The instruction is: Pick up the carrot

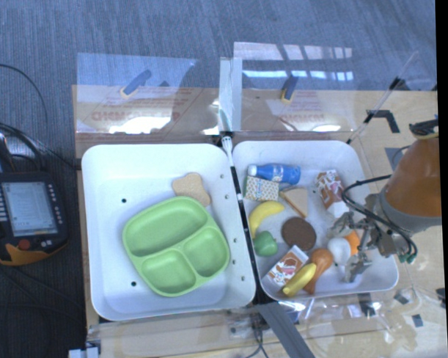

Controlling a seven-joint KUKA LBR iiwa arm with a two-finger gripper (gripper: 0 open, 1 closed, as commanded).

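Note:
The carrot is a short orange piece lying in the right bin near its front wall, against a yellow banana. My gripper is low in the same bin, just right of the carrot and not touching it. It stands open, with one finger toward the back and the other toward the front. Between the fingers lie a white egg-like piece and a small orange piece; neither is lifted.
The right bin is crowded: a blue-capped bottle, a snack packet, a brown round cookie, a second banana, a green pepper, a small carton. The left bin holds a green divided plate and a biscuit.

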